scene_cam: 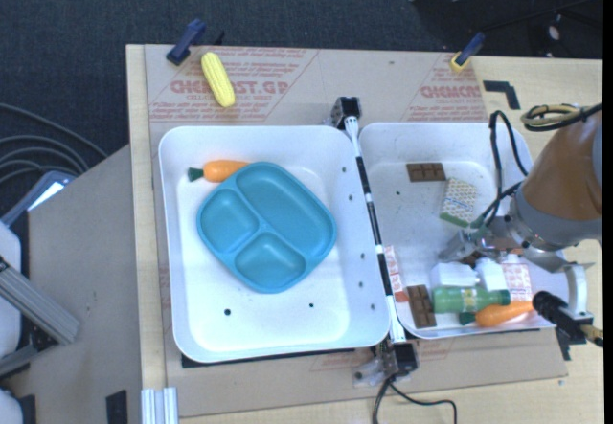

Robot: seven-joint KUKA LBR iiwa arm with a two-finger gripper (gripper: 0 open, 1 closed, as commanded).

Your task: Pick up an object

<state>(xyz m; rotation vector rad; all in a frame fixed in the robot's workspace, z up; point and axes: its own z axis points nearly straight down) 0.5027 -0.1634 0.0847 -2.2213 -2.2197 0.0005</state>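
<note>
My gripper (464,248) is low in the right bin (383,152), at its middle right, with the grey and orange arm (565,188) coming in from the right. Just under it lies a white box (458,276), and beyond that a green bottle (469,299) on its side and an orange carrot (502,314) at the front wall. A pale patterned packet (461,196) lies just behind the gripper. A brown chocolate bar (424,172) sits at the back and another brown bar (419,304) at the front left corner.
The left bin (182,250) holds a blue divided plate (266,226) and a small orange carrot (222,169) at its back left. A yellow corn cob (217,78) lies on the cardboard behind the bins. Blue clamps (184,42) hold the board's back edge.
</note>
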